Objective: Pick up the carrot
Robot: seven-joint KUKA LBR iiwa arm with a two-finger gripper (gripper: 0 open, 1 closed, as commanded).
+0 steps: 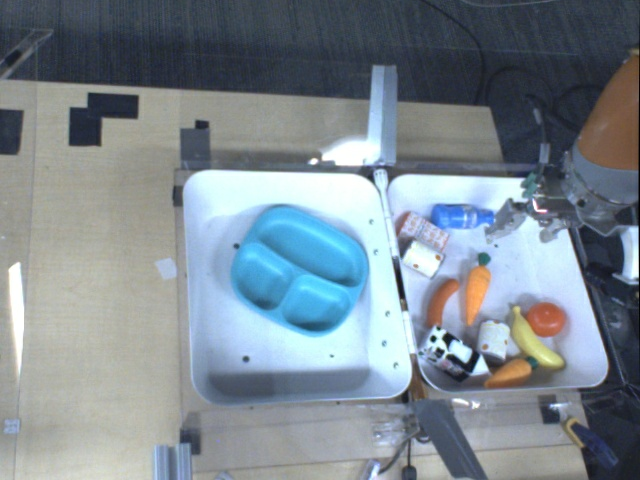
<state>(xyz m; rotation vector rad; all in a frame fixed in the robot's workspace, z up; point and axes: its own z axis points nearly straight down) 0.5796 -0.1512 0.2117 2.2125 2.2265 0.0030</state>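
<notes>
The carrot [477, 292] lies in the right bin [590, 298], orange with a green top pointing toward the far side. My gripper [525, 225] hangs over the bin's far right part, up and to the right of the carrot and apart from it. Its fingers [503, 219] stand open with nothing between them.
Around the carrot lie an orange vegetable [441, 301], a white cube [423, 259], a red-and-white packet [424, 231], a blue bottle [460, 215], a cow toy [448, 350], a small white cup [492, 338], a banana [533, 340], a tomato [546, 318] and another orange piece [510, 372]. The left bin [210, 298] holds a blue sectioned plate [300, 268].
</notes>
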